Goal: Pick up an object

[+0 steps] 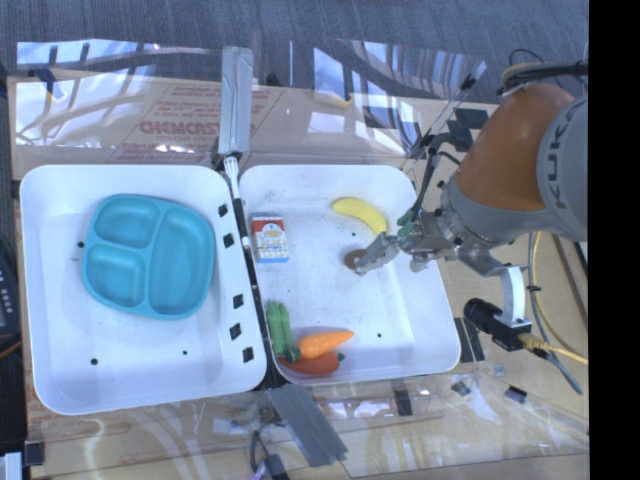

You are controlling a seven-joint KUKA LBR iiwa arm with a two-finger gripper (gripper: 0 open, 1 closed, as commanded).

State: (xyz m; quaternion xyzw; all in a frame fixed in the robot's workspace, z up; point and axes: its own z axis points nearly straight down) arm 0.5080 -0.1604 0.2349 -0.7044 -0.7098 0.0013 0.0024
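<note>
Two bins: shallow white plastic trays with rounded corners sit side by side, the left bin (pixel 40 298) and the right bin (pixel 420 313) meeting at a dark hinged seam.
Bench: pale wood under a clear, glossy sheet that throws back window glare; loose cables lie at its right.
Floor: grey ribbed carpet runs beyond the far edge.
Arm: the grey arm (pixel 520 168) with its smooth orange band comes in from the right, over the right bin's near-right part.
Plate: a turquoise divided plate (pixel 150 255) with three rounded compartments lies flat in the middle of the left bin.
Gripper: the gripper (pixel 365 260) hangs low in the right bin, just below the banana; whether its fingers are spread or closed cannot be told from this angle.
Banana: a curved yellow banana (pixel 360 213), smooth-skinned, lies in the right bin's far half, near the gripper and not between its fingers.
Carrot: an orange tapered carrot (pixel 323 344) rests at the near wall on a red item (pixel 312 366), beside a green vegetable (pixel 279 330).
Box: a small printed carton (pixel 269 239) lies flat by the seam.
</note>
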